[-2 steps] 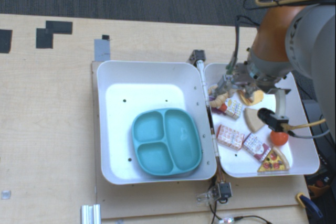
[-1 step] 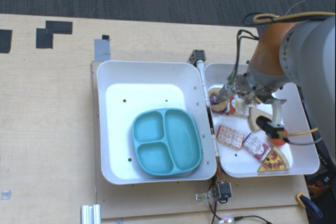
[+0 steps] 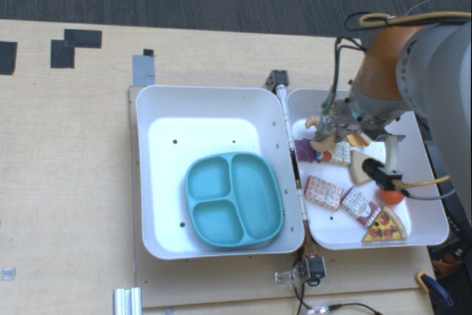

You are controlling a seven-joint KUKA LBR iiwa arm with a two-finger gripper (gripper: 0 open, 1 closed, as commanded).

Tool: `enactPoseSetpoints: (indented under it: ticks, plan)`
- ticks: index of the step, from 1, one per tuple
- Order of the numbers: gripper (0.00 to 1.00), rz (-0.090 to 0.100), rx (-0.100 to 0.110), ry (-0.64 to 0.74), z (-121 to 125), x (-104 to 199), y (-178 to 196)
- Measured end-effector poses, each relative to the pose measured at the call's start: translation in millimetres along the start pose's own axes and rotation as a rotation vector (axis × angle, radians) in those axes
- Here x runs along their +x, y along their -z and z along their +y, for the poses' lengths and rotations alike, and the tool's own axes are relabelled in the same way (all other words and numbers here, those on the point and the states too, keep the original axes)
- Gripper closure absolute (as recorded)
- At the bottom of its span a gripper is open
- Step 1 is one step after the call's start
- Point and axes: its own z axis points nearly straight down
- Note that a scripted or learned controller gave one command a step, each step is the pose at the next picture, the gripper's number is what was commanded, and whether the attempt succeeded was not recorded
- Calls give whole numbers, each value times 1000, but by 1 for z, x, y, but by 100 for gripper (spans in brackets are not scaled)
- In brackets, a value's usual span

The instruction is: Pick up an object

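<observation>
At the right of the frame, the big grey arm (image 3: 435,77) hangs over the right bin (image 3: 435,232). Its gripper (image 3: 330,130), I cannot tell how set, sits among toy food (image 3: 324,192) just below-left.

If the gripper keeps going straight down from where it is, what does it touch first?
Most likely the cluster of small toy food pieces in the right bin, directly under the gripper. Depth is hard to judge from this slanted view.
</observation>
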Motion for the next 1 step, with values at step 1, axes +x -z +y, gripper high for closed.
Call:
enactPoseSetpoints:
  ticks: [1]
  plan:
    - [100,4,20,-7,-57,0,93]
